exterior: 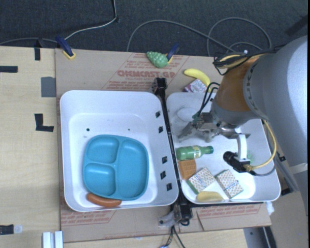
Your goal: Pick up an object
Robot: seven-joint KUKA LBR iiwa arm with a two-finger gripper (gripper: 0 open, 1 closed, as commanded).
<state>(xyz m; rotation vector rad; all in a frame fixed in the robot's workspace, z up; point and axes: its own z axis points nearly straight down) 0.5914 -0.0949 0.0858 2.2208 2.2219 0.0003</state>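
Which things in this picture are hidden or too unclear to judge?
- Tool: small and blurred in the camera view; whether it grips anything cannot be told.
- Right bin: its upper part is covered by the arm.
- Packet behind the bins: partly hidden by the arm's cable, print too small to read.
- Sausage: tucked partly under the blue plate.

Even, soft overhead light; slight blur, faint shadows.

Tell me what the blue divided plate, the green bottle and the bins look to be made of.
Blue divided plate: probably moulded plastic, an even matte blue with soft rounded ridges. Green bottle: seemingly translucent plastic, glossy, with a pale cap. Left bin and right bin: likely thin formed plastic, smooth white with rounded rims.
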